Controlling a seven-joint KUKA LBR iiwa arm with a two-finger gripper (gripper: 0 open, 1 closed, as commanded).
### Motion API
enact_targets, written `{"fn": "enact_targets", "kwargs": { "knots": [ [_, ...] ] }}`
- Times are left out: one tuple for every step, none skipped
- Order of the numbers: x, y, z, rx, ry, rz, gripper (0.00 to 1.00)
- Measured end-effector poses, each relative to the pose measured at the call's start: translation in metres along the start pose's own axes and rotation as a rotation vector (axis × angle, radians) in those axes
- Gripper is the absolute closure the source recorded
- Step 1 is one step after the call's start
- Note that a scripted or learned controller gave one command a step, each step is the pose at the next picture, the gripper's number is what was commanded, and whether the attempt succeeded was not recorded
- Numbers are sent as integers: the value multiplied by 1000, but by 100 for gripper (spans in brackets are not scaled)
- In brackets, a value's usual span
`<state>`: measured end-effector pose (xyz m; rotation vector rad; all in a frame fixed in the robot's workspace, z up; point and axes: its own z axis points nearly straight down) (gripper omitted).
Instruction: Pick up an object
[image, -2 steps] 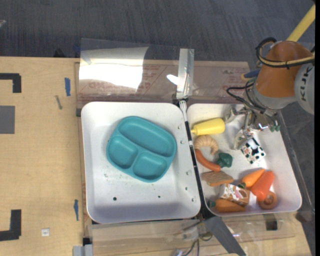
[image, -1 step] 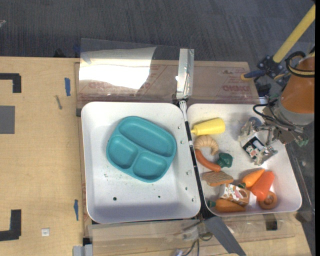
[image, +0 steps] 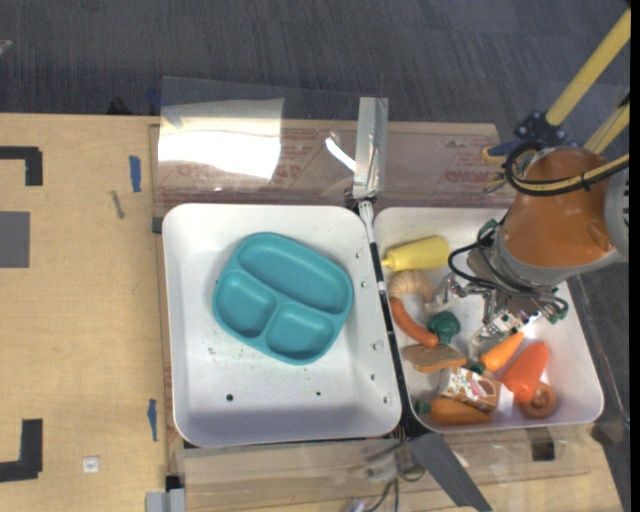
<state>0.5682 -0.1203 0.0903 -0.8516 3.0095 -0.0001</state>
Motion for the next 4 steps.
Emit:
{"fn": "enact_targets", "kwargs": {
  "knots": [
    [8, 35, -1, 10, -8, 76, 0],
    [39, 18, -4, 19, -19, 431, 0],
    [38, 21, -13, 15, -16, 428, 100],
    [-50, 44, -109, 3, -2, 331, 100]
  ]
}}
